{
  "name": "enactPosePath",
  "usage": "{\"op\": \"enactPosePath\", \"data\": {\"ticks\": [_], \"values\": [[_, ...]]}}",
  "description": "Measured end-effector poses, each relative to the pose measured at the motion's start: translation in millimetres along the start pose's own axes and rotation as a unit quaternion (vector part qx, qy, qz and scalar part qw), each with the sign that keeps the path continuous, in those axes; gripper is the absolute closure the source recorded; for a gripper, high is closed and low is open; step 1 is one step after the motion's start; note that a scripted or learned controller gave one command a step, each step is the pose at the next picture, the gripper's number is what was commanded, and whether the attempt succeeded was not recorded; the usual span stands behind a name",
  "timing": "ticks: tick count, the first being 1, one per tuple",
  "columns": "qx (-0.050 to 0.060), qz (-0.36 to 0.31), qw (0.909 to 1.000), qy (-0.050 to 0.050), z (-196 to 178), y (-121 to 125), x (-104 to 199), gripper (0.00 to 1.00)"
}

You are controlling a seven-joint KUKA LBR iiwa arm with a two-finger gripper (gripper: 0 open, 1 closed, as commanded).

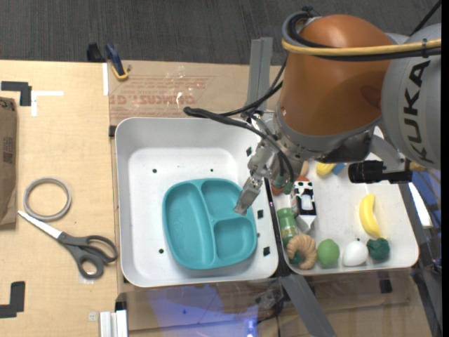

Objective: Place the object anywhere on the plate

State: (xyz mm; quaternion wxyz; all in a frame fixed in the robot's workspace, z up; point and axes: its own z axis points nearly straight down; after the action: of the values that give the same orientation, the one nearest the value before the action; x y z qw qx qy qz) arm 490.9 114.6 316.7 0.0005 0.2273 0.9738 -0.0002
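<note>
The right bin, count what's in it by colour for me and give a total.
Yellow: 2, a banana and a partly hidden yellow piece.
Green: 3, a bottle, a round fruit and a dark green lump.
White: 1, an egg-shaped piece.
Tan: 1, a curled pastry.
Black and white: 1, a small figure.
Total: 8 that I can make out.

Teal plate (203,223); yellow banana (369,216); white bins (140,160).
</note>
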Motion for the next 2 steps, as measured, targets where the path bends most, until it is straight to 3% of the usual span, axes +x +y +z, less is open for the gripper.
{"op": "enactPosePath", "data": {"ticks": [1,2], "values": [[0.000,0.001,1.0000,-0.001,-9.0,-0.2,-1.8,1.00],[0.000,0.002,1.0000,-0.001,-9.0,-0.2,-1.8,0.00]]}}
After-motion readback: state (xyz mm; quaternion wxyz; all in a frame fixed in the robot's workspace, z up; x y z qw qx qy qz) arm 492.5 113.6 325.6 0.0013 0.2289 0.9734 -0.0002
